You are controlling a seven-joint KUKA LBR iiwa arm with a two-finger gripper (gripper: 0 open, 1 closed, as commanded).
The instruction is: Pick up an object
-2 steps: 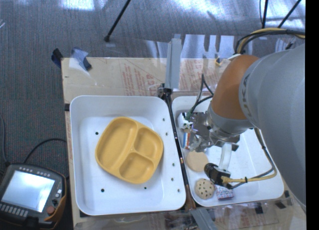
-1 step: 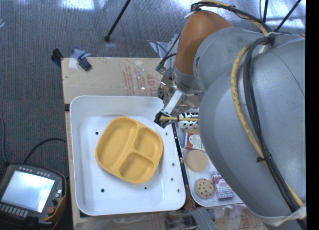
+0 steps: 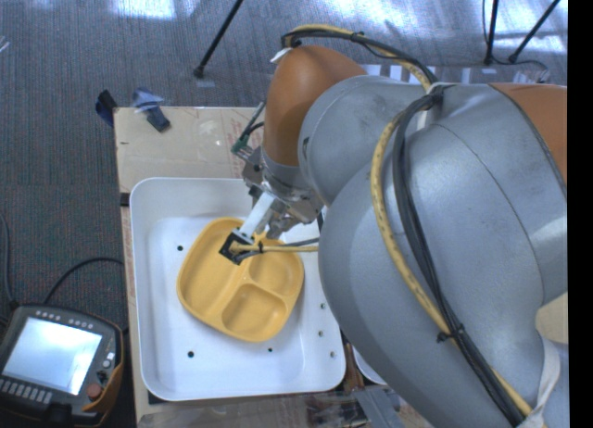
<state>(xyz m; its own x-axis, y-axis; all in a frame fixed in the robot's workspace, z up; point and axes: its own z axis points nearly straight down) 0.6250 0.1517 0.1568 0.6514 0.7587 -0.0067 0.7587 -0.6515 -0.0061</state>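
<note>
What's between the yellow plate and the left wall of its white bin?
Just bare floor of the white bin beside the yellow plate, in the camera view.

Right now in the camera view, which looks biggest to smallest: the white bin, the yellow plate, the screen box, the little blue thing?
1. white bin
2. yellow plate and screen box: they look about alike, and the box is cut off at the edge
3. little blue thing

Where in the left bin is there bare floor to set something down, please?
Bare floor lies between the yellow plate and the bin's left wall, and along its near wall. The far right corner is crowded by the arm.
</note>
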